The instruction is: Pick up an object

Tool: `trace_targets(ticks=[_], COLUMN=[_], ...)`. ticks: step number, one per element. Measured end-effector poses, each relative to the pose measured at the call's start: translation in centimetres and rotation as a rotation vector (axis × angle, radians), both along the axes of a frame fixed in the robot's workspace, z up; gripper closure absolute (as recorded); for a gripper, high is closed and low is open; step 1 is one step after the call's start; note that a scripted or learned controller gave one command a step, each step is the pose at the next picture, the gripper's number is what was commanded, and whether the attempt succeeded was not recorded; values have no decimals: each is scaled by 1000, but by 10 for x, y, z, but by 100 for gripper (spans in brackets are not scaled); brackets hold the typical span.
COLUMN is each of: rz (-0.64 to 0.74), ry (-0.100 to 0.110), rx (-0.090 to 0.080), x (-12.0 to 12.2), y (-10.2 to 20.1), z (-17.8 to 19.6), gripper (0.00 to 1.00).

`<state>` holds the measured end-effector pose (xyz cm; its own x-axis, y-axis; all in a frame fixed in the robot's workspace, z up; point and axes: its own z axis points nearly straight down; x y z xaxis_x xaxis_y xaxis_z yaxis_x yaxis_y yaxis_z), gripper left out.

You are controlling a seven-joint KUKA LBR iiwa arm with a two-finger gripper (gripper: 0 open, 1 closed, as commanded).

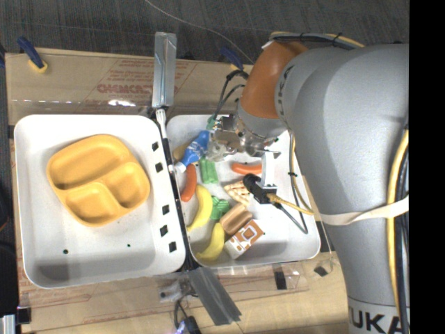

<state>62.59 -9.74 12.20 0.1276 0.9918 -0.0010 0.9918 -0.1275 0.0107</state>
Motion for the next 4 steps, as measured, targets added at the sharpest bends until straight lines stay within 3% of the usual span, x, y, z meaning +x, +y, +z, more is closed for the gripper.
trace_targets(ticks=[1, 2, 3, 4], rz=[5, 6, 64, 217], ry=[2, 2, 18, 17], rx=[0, 0, 4, 4], x=[0, 0, -38, -48], y=[0, 0, -11, -48], z=[9, 9, -31, -31], gripper=[100, 0, 0, 0])
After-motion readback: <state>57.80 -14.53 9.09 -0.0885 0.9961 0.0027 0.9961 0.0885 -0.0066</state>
